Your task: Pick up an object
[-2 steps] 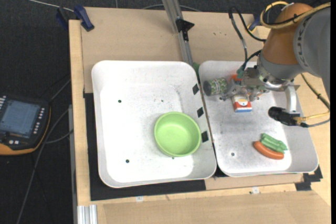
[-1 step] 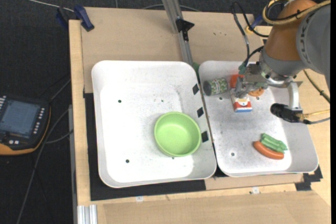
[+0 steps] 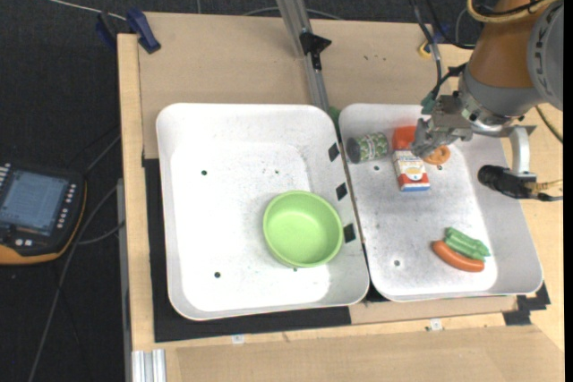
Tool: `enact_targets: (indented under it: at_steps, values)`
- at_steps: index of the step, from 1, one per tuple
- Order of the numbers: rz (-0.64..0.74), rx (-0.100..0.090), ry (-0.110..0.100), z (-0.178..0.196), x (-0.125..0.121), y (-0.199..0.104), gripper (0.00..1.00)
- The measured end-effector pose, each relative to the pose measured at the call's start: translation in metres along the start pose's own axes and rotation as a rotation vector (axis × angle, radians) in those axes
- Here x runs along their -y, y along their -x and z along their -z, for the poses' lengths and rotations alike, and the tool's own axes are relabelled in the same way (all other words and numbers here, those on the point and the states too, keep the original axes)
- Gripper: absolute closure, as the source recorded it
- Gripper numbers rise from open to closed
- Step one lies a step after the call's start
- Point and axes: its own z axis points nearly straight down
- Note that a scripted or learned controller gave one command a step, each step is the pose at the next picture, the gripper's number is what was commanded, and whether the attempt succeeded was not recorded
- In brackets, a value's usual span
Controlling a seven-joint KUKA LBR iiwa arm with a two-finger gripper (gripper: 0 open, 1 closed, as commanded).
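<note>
My gripper (image 3: 433,139) hangs over the far part of the right bin (image 3: 501,255), just above an orange-red object (image 3: 407,137) and next to a small red, white and blue carton (image 3: 413,173). A green-labelled can (image 3: 368,147) lies on its side to the left of them. Near the bin's front lie a carrot (image 3: 457,256) and a green vegetable (image 3: 467,241) side by side. The gripper's body hides its fingertips, and I see nothing held.
The left bin (image 3: 206,192) holds a light green bowl (image 3: 303,228) near its front right. A metal pole (image 3: 291,4) rises between the bins at the back. A teach pendant (image 3: 36,210) lies off the bench to the left.
</note>
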Motion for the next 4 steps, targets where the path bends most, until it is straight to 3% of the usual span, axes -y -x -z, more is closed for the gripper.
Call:
enact_targets:
  at_steps: [1,2,4]
  values:
    - [0.0,0.0,0.001,0.054,0.002,0.01,1.0]
    - [0.0,0.0,-0.001,0.082,0.002,0.01,1.0]
    - [0.005,-0.002,-0.004,0.073,-0.022,-0.099,1.0]
